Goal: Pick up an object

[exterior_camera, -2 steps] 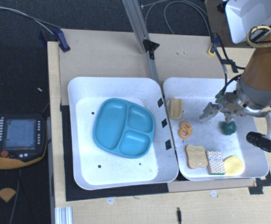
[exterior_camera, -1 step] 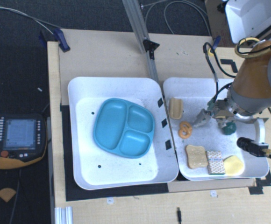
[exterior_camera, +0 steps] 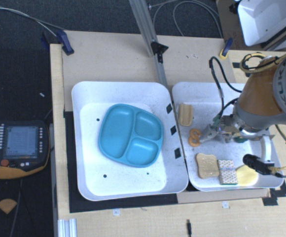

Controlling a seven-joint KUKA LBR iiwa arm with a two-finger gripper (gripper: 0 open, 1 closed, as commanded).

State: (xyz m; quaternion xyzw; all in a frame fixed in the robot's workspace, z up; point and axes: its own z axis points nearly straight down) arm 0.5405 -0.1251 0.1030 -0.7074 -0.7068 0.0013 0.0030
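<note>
Teach pendant [exterior_camera: 18, 147]: on the dark floor left of the bench, at 9 o'clock from the left bin, screen lit.
Left bin [exterior_camera: 84, 181]: white, shallow, touching the right bin along its right rim.
Blue plate [exterior_camera: 130, 134]: three-compartment tray, lying flat near the middle of the left bin, turned askew.
Metal post [exterior_camera: 145, 19]: slants down from the top edge to the seam between the bins, at 12 o'clock from the blue plate.
Right bin [exterior_camera: 202, 92]: white, holds the small food-like pieces and the gripper.
Bread roll [exterior_camera: 185, 115]: tan, near the bin's left wall, at 12 o'clock from the pretzel.
Pretzel [exterior_camera: 194, 137]: orange-brown, just beside the gripper tips, at their 8 o'clock.
Toast slice [exterior_camera: 207, 166]: at 6 o'clock from the pretzel, touching the checkered piece.
Checkered piece [exterior_camera: 227, 172]: between toast and yellow piece.
Yellow piece [exterior_camera: 247, 176]: at the bin's lower right.
Gripper [exterior_camera: 216, 131]: low over the bin's middle; whether its jaws are apart or closed, I cannot tell.
</note>
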